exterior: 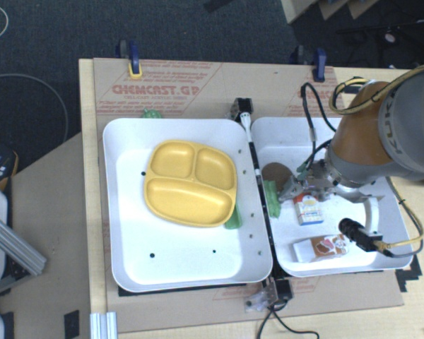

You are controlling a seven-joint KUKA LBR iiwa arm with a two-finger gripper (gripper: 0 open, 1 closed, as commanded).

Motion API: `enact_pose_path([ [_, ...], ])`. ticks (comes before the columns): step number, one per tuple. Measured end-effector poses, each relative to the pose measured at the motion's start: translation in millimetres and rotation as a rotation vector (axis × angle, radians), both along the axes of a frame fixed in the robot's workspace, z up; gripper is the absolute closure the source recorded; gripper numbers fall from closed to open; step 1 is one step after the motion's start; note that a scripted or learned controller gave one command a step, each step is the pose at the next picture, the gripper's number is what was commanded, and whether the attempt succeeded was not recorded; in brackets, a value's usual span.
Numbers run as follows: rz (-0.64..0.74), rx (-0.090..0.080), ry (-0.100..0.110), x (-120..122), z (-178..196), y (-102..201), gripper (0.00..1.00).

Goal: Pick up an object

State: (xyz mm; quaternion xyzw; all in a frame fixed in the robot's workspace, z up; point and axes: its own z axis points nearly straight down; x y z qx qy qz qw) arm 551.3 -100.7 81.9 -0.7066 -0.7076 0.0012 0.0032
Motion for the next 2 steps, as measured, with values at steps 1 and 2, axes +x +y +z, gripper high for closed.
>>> enact_pose_path([
  [1, -0.003, -0.003, -0.007, 1.6, 13.1, -1.8, 1.0],
  [2, 0.008, -0.002, -0.021, 62.2, 109.8, 61.2, 1.0],
])
